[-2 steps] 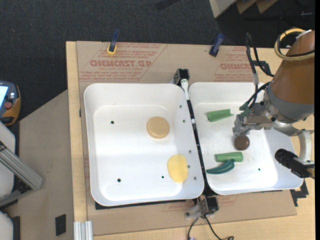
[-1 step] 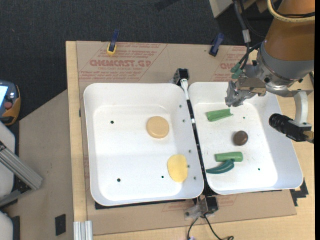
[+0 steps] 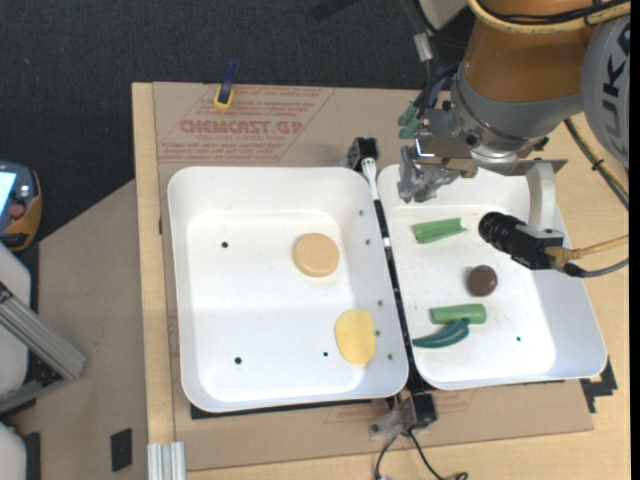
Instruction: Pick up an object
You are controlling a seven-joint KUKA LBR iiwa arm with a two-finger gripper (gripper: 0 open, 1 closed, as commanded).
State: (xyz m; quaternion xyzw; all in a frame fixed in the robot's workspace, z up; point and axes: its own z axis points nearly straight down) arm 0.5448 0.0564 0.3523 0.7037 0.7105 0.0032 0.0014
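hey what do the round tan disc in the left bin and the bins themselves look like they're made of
Tan disc: probably matte plastic or foam play food, given its flat, even colour. Bins: thin white plastic, semi-gloss, with moulded rounded rims and soft light reflections.

We see two white bins (image 3: 200,298), a tan disc (image 3: 316,254), a yellow oval (image 3: 355,336), two green sticks (image 3: 438,230), a teal pod (image 3: 441,338) and a brown ball (image 3: 482,280).
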